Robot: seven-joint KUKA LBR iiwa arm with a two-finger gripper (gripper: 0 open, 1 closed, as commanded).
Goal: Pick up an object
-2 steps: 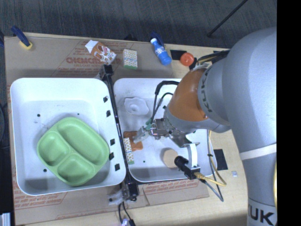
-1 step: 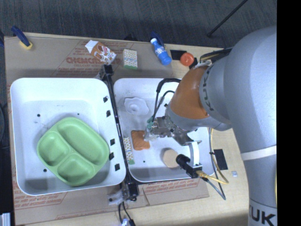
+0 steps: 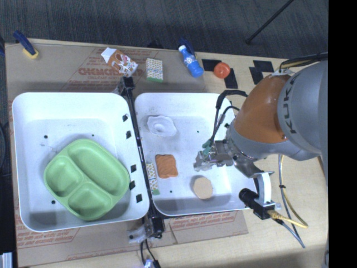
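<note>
Gripper (image 3: 202,159), finger state impossible to tell, hovers just above a round tan cookie (image 3: 203,188); it looks light, stiff, crumbly, best pinched across its edges

Two shallow white plastic bins sit side by side, the left bin (image 3: 22,149) and the right bin (image 3: 184,102). The left one holds one pale green three-compartment plastic tray (image 3: 86,177). The right one holds three items: one white round lid-like piece (image 3: 161,125), one orange square slab (image 3: 166,165), and one tan round disc (image 3: 203,188).
</note>
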